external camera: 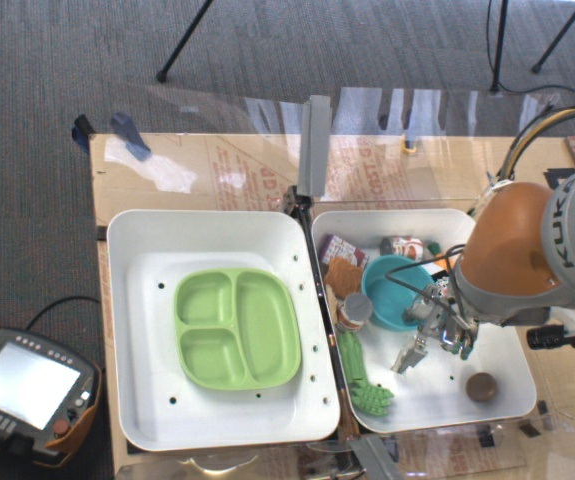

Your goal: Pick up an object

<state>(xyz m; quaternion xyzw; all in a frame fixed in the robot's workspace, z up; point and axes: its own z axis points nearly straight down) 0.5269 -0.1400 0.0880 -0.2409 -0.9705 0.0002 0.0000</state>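
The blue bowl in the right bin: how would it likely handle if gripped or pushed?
The blue bowl looks like rigid plastic, so probably light and stiff. Its thin rim suits a pinch, though the smooth surface may slip. Crowded by neighbouring items, a push would likely shift them too.

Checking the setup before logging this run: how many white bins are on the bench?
2. The left bin holds a green divided plate; the right bin holds the clutter, under the gripper.

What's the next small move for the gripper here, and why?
Probably lower straight down and shut on whatever sits beneath. The gripper hangs over bare floor of the right bin with nothing between its fingers; the teal bowl lies just up-left, the small brown round object down-right. A short shift toward the bowl's rim may give a better catch.
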